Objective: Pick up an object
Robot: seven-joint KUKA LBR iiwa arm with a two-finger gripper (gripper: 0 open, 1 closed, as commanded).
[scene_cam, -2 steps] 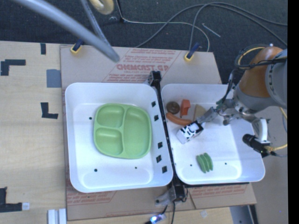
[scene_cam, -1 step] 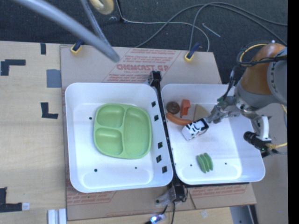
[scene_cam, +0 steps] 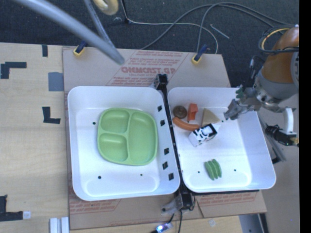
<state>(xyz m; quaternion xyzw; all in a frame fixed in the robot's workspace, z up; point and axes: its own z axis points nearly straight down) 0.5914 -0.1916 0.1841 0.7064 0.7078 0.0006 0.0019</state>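
Note:
The right bin (scene_cam: 252, 176) holds several small items: a brown round piece (scene_cam: 180, 111), an orange-red block (scene_cam: 193, 111), an orange carrot-like piece (scene_cam: 184, 124), a tan wedge (scene_cam: 209, 116), a black-and-white cow-patterned box (scene_cam: 203, 134) and a green ridged piece (scene_cam: 213, 169). My gripper (scene_cam: 232, 111) hangs over the right bin's upper right area, just right of the tan wedge, pointing down and left. Nothing shows between its fingers from this angle.
The left bin (scene_cam: 80, 144) holds a green divided plate (scene_cam: 128, 136). A black divider with clips (scene_cam: 167, 135) runs between the bins. Cables (scene_cam: 194, 18) trail across the dark floor behind the bench. A grey pole (scene_cam: 63, 18) crosses the upper left.

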